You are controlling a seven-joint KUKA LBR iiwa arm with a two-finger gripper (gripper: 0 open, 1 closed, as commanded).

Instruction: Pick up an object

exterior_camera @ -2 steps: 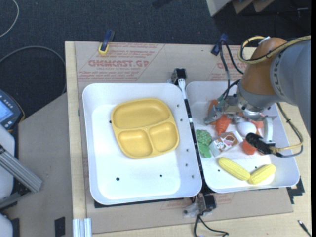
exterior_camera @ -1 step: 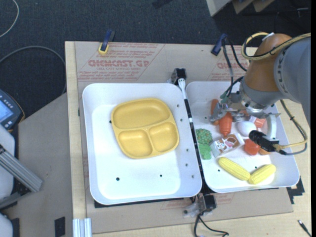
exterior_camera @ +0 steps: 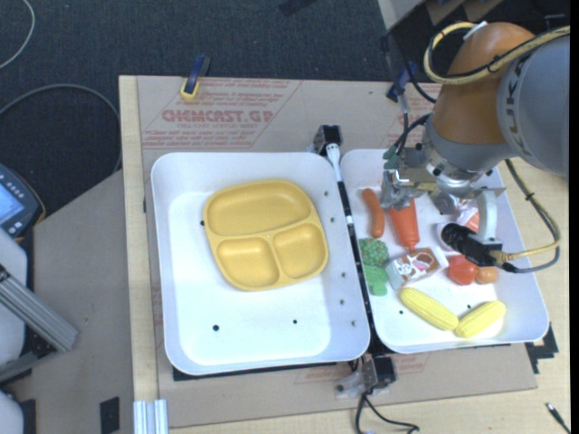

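Your pincer (exterior_camera: 398,197) hangs over the right bin (exterior_camera: 534,306), just above the carrot (exterior_camera: 406,225); you cannot tell its grip, wrist hides it.

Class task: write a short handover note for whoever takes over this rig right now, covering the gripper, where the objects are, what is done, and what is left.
Gripper: low over the right bin, just above the carrot; nothing visibly held.
Right bin: carrot, sausage, green piece, two corn cobs, tomato, small packet.
Left bin: yellow divided plate.
Done: arm positioned over the carrot.
Left: grasp and lift an object.
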